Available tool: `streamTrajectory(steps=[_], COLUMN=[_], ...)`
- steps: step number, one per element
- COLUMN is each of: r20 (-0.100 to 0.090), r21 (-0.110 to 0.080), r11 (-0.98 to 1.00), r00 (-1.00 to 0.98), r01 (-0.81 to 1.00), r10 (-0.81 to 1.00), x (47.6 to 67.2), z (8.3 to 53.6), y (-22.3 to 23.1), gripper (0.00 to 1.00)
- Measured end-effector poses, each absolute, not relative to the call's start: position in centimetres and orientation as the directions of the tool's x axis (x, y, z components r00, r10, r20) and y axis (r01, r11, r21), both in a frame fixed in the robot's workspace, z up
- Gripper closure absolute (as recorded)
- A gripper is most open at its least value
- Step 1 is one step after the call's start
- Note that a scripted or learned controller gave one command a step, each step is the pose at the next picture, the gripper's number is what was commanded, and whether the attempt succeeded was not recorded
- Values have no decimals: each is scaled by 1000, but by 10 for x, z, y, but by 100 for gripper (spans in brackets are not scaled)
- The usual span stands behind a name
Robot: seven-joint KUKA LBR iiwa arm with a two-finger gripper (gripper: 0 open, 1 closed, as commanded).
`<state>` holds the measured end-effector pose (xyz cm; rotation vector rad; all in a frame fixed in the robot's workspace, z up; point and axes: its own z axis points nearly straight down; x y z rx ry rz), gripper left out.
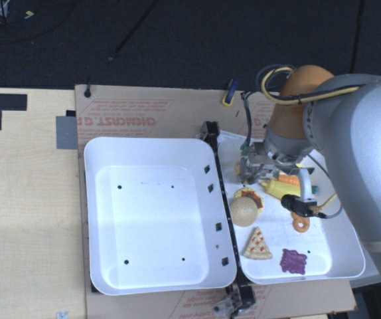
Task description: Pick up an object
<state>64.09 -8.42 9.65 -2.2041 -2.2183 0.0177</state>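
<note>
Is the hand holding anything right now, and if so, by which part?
It cannot be told. The hand is down in the right bin just above the burger, but nothing shows clearly in its grip.

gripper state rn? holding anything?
Gripper: low in the right bin, just above the toy burger. Cannot be told whether open or closed; no object seen in its grasp.

Gripper [251, 171] low in right bin [350, 261], above burger [245, 209]; pizza slice [257, 244], purple piece [293, 261] nearby. Left bin [97, 178] alongside.
</note>
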Motion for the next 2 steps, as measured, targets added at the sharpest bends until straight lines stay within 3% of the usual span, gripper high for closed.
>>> streamTrajectory(steps=[1,2], r20=[2,0], r21=[-21,9], r11=[12,-2], r00=[-12,2], r01=[1000,1000], r10=[1000,1000], x=[641,597], z=[106,92], y=[-84,-109], gripper=[100,100])
